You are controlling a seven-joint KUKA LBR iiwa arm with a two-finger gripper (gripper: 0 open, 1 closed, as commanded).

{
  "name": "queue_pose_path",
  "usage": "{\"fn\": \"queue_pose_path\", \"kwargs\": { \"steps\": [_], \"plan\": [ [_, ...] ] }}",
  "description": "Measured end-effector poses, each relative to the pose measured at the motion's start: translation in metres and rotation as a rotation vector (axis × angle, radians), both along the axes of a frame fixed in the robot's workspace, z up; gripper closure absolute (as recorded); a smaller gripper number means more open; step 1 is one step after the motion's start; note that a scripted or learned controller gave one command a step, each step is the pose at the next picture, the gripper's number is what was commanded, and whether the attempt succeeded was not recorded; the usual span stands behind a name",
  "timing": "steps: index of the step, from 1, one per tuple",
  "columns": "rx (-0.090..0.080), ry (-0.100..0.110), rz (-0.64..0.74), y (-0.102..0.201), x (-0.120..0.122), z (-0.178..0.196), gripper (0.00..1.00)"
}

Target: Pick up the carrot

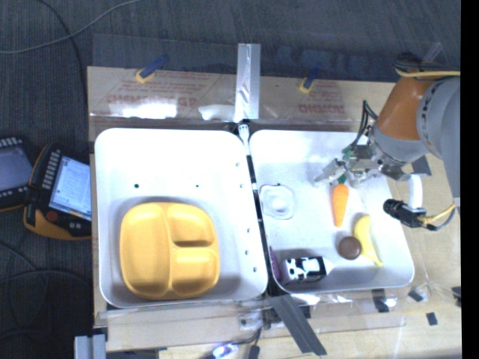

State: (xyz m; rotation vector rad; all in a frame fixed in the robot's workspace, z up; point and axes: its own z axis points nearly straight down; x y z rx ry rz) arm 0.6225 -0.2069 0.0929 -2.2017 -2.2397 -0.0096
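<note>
My tool [346, 172] hangs over the far part of the right bin [299, 144], reaching in from the right, with its tip just above the thick top end of the carrot [340, 203]. I cannot tell how far it is open, since the metal parts blur together at its tip, and I see nothing held in it.

The carrot lies flat on the floor of the right bin, about in the middle, its thick end toward the far side and its point toward the near side.

Just right of the carrot's point and a little nearer lies a banana [366, 238], running roughly alongside it. A small brown round thing [349, 247] sits against the banana's left side, just near of the carrot's tip. Left of the carrot, apart from it, a clear shallow cup [276, 201] rests near the wall between the bins. In the near left corner of the same bin sits a black and white object [303, 268].

The left bin [165, 155] holds a yellow tray [170, 249] with compartments, in its near half, well apart from the carrot.

Off the desk to the left lies a pendant [61, 194] with a lit screen.
</note>
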Motion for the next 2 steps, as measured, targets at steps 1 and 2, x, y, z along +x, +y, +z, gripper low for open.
{"fn": "queue_pose_path", "kwargs": {
  "steps": [1,2],
  "plan": [
    [0.002,0.000,0.001,0.001,0.000,0.009,1.00],
    [-0.005,0.006,-0.223,0.060,-0.023,0.119,1.00]
  ]
}}
